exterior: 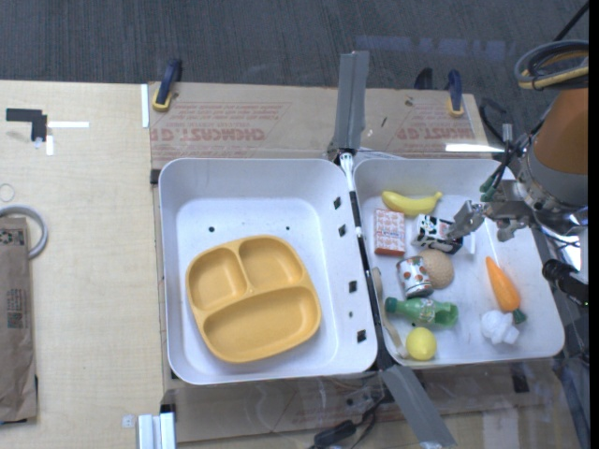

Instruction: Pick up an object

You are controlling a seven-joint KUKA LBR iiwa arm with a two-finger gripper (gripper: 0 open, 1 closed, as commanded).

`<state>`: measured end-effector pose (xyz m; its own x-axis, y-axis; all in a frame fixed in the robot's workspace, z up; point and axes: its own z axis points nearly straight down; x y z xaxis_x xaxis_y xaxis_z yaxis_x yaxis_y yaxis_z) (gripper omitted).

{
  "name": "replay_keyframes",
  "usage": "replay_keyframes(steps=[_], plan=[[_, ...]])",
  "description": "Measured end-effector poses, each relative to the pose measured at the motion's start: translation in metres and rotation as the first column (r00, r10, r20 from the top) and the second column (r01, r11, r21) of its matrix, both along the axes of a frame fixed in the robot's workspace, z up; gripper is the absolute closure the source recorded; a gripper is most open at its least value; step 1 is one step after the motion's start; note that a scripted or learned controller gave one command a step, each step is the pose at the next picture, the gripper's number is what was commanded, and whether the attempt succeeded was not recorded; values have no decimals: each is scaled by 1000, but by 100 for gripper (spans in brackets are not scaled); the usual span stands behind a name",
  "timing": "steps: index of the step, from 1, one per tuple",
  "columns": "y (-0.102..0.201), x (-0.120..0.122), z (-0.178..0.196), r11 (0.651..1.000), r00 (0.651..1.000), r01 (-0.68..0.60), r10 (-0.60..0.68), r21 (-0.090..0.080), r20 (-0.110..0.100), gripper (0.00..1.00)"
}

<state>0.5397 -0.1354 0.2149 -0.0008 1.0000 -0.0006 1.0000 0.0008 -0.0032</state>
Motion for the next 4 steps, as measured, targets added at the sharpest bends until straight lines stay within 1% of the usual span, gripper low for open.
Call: replay_keyframes(steps=[1,2,3,4], plan=[[-76,-18,-111,997,997,77,-77,6,2,0],[-35,-40,-124,998,998,-62,62,1,0,0],[-35,-40,-115,998,998,-59,59,0,2,100],[-29,7,17,1000,1000,-30,30,-1,2,100]])
